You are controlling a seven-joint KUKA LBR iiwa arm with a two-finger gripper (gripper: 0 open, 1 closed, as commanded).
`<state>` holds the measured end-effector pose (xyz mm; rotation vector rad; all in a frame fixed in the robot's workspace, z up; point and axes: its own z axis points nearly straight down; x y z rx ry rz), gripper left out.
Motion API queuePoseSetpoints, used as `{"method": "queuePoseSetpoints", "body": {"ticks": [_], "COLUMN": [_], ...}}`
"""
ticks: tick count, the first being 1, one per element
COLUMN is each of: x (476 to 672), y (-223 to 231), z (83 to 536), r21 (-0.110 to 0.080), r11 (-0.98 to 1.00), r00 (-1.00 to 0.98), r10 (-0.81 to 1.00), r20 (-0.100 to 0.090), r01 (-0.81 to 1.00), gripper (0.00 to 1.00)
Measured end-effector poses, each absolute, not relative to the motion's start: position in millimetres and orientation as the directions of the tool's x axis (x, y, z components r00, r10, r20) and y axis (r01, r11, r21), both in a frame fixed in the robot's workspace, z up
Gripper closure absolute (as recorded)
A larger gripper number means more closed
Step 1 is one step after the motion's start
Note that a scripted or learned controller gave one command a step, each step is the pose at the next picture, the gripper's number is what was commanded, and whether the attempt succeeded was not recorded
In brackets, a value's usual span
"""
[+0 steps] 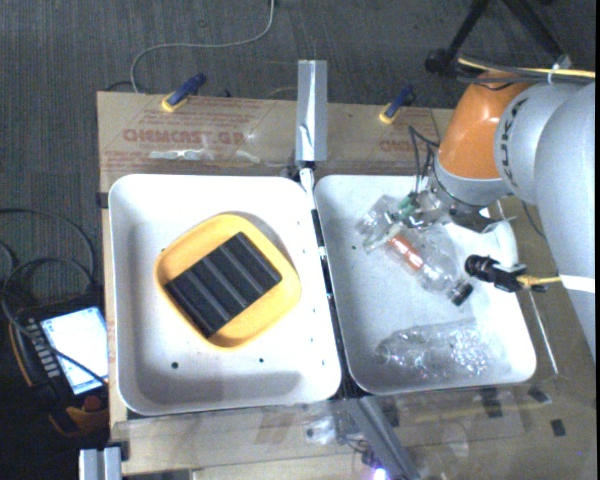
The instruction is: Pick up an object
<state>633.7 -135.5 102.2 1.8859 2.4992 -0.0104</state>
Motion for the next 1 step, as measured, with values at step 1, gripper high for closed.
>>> {"method": "queuePoseSetpoints", "body": {"ticks": [1], "x": [637.2], "y": [-123.4], "z": [97.1], "r21": [-0.004], "r11": [0.305], "r00": [-0.305], "r10": [0.952], "r20": [-0.006], "r01": [0.952], "gripper": [0.0]}}
